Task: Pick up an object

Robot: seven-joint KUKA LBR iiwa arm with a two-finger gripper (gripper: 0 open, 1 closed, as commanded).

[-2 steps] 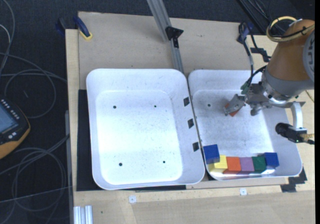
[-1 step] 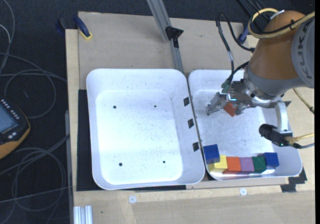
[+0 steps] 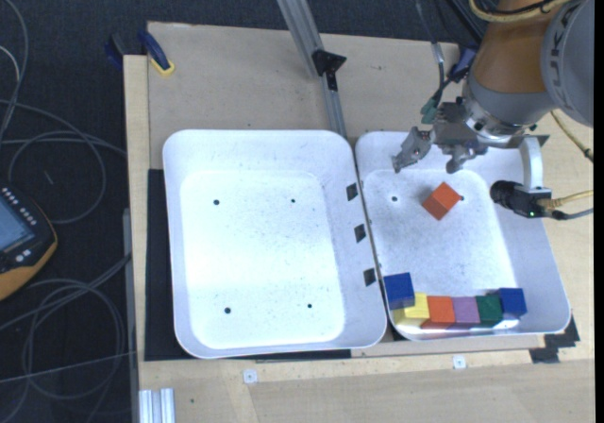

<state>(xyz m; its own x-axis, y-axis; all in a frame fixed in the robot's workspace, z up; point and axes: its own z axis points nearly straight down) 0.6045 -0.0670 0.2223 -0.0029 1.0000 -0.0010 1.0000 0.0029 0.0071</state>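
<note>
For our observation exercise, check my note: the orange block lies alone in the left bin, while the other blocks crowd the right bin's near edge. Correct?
Not quite. The camera view shows the orange block in the right bin, not the left bin. It does lie alone, with the other blocks at that bin's near edge.

Grey metal tool [image 3: 432, 159] under the arm's orange band [image 3: 528, 20], and just below it sits an orange-red cube [image 3: 441, 200] on the right white plastic bin [image 3: 528, 251], speckled with dark flecks. Further below the tool: a blue block [image 3: 398, 288], yellow block [image 3: 413, 310], orange block [image 3: 441, 309], purple block [image 3: 467, 310], green block [image 3: 489, 307], second blue block [image 3: 512, 301]. Pale tan wooden worktop [image 3: 236, 72] around.
</note>
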